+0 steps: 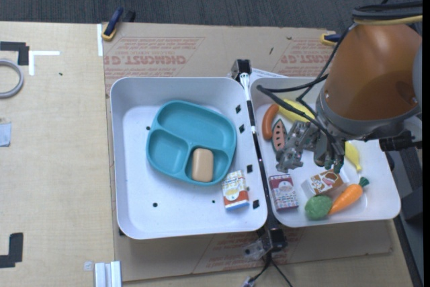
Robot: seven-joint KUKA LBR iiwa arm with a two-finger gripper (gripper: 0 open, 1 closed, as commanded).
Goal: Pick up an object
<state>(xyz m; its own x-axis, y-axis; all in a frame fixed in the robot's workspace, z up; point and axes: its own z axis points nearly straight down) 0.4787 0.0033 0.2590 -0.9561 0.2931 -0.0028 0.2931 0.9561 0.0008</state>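
Observation:
My gripper (pixel 304 150) hangs low over the middle of the right bin (pixel 383 208), under the arm's big orange band. Around it lie an orange-red sausage (pixel 269 121) to the left, a yellow banana (pixel 293 110) behind and a red carton (pixel 283 192) in front. A small brown-and-white box (pixel 324 183), a carrot (pixel 347 197) and a green round vegetable (pixel 318 207) lie to the front right. Another yellow piece (pixel 352 155) peeks out on the right. The arm hides the bin's back right part.
The left bin (pixel 127 165) holds a teal divided plate (pixel 190 142) with a tan bread-like piece (pixel 201 164) in its lower right compartment. A small juice carton (pixel 235 191) lies by that bin's front right corner. Clips join the bins along the middle wall (pixel 253 144).

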